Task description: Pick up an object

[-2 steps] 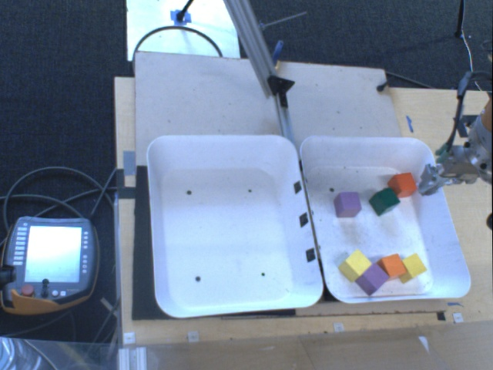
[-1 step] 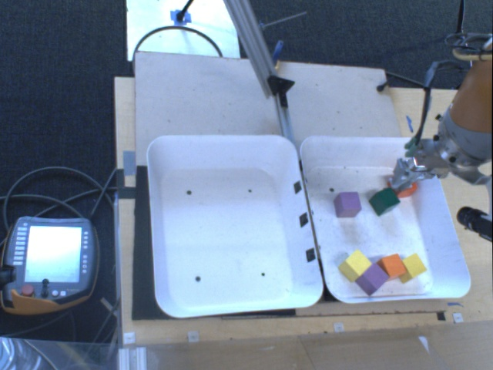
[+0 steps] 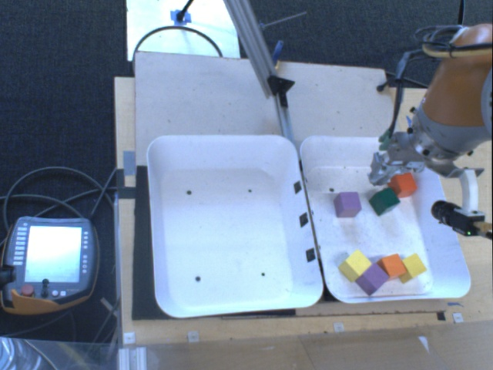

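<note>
The right bin (image 3: 453,277) holds several small blocks. A red-orange block (image 3: 403,184) and a dark green block (image 3: 384,201) lie close together near its middle right, with a purple block (image 3: 347,204) to their left. Along the bin's front sit a yellow block (image 3: 356,265), a purple block (image 3: 372,279), an orange block (image 3: 394,265) and another yellow block (image 3: 414,267). My gripper (image 3: 384,169) hangs over the right bin, just up and left of the red-orange block and close above the green one. Whether it touches either block cannot be made out.
The left bin (image 3: 223,142) stands beside the right one, a raised rim between them. A slanted metal pole (image 3: 250,33) crosses the back board. A teach pendant (image 3: 46,264) with cables lies on the floor at the far left. A black part (image 3: 454,216) juts over the right bin's edge.
</note>
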### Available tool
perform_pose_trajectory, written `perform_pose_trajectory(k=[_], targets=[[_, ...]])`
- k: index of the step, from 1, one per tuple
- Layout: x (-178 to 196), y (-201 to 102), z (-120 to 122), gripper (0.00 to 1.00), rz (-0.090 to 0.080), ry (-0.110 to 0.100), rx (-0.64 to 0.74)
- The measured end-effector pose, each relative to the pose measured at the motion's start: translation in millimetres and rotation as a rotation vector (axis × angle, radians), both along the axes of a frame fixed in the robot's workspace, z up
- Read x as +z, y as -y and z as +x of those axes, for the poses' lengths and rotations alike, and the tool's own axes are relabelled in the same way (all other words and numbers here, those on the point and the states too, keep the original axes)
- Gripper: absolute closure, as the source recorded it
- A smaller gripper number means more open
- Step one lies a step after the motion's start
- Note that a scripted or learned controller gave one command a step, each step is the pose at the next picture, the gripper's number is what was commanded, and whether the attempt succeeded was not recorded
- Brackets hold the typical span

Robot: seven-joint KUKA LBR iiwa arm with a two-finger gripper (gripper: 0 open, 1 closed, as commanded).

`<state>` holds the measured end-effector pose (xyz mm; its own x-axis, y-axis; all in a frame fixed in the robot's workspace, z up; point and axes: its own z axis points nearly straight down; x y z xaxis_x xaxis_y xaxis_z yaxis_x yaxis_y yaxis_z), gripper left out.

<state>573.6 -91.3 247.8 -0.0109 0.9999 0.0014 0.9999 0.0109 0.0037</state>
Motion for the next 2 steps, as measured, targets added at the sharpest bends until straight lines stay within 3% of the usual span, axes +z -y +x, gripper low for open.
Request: perform_pose_trajectory(k=[2], targets=[[1, -114, 5, 1.00, 0.001, -0.002, 0.001]])
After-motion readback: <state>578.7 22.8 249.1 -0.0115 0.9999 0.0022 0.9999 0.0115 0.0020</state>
